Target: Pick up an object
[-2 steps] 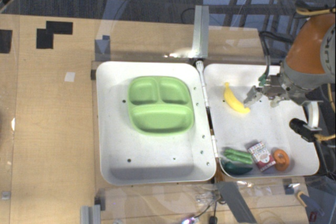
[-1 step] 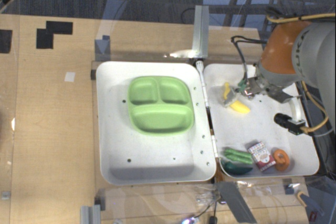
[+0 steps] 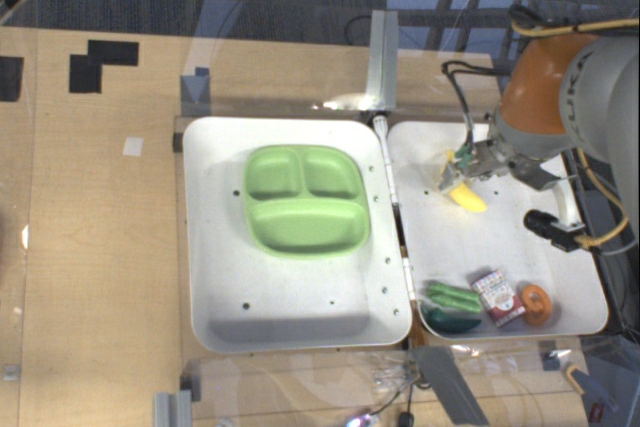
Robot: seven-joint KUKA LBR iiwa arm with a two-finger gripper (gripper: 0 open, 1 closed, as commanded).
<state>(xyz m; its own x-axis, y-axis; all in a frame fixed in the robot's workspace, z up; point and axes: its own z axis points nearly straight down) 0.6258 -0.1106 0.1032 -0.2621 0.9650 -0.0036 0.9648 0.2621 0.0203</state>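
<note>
My gripper (image 3: 460, 167) hangs low over the back half of the right bin (image 3: 570, 315), reaching in from the grey arm with the orange band (image 3: 535, 90). A small yellow object (image 3: 467, 198) lies on the bin floor directly under and just in front of the gripper tip, touching or almost touching it. Along the bin's front edge lie a green vegetable (image 3: 452, 296), a red and white carton (image 3: 496, 297) and a small orange fruit (image 3: 535, 304).
The left bin (image 3: 215, 215) holds a green divided plate (image 3: 304, 198) near its middle. A metal divider (image 3: 392, 205) runs between the two bins. Black cables and a black part of the arm (image 3: 553, 228) overhang the right bin's right side.
</note>
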